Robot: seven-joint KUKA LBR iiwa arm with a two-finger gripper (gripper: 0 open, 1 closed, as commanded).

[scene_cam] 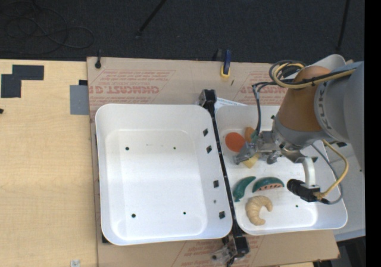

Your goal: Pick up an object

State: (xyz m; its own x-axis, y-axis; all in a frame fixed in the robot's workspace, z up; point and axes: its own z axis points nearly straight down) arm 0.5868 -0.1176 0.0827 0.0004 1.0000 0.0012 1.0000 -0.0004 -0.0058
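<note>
The tool (250,154) is seen low inside the right bin (333,221), reached in from the right beneath the grey arm (333,111) and its orange band. How far it is opened cannot be told, since the wrist and cables cover it, and nothing is clearly seen between its tips.

An orange round object (234,140) is found just to its left, near the divider between the bins. A small pale yellowish piece (249,161) is seen right at the tool, possibly touching it, though the view is too blurred there to be sure.

Below the tool, a green curved piece (243,187) is laid with its long axis slanting from lower left to upper right. Just right of it, a watermelon-like slice (268,185) is laid roughly level, arched upward. Further below, a tan croissant (258,208) is laid with its horns pointing down and right.

The left bin (104,140) is set well to the tool's left on the counter (41,188).
</note>
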